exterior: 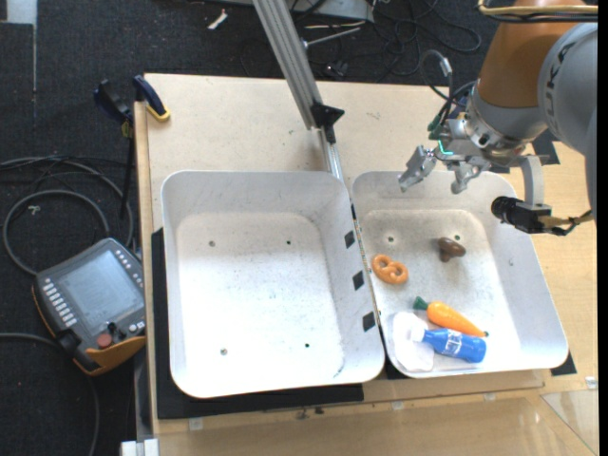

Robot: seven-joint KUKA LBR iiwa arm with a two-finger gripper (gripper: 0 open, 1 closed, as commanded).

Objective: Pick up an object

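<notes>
Gripper (440,172) hung over the far rim of the right bin (532,283), both fingers spread apart and pointing down, nothing between them and nothing touched. One fingertip (410,178) sat toward the bins' divider, the other nearer the arm. Arm (532,65) came in from the upper right, orange band above the wrist, wrist tilted down toward the bin.

Right bin contents, all lying flat on the floor:
- brown lump (450,248), near the far middle, closest to the gripper but well apart from it; no clear long axis.
- pretzel (389,270), orange-brown, toward the divider side.
- toy carrot (452,318), long axis running from upper left to lower right, green top at the left end.
- blue bottle (456,346), just beside the carrot on its near side, long axis roughly across the bin, white cap end pointing left, resting on a white patch (410,345) in the near corner.

Left bin (190,198) stood alongside. Teach pendant (90,302) lay on the floor to the left of the bench.
</notes>
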